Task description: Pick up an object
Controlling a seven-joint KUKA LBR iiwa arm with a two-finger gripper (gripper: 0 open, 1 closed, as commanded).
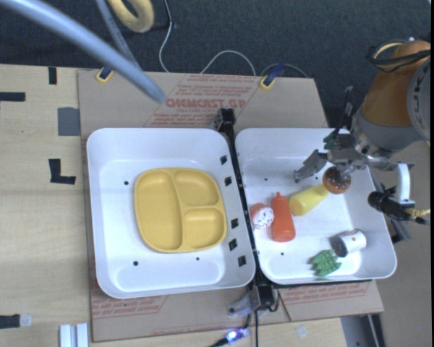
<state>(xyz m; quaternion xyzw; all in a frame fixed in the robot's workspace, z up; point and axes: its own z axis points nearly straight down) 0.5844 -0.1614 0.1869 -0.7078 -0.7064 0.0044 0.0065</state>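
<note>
The gripper (335, 166) hangs over the right bin (376, 270), its fingertips lost behind a small round brown object (338, 180) so its opening cannot be told, just above the yellow piece (308, 199) beside the orange bottle (281, 217).

Grey arm (390, 132) with a broad orange band (396, 85) above the wrist, just right of the right-hand white bin (315, 147). Dark metal gripper (325, 161) hardware over that bin's rim; white bracket beside it.
</note>
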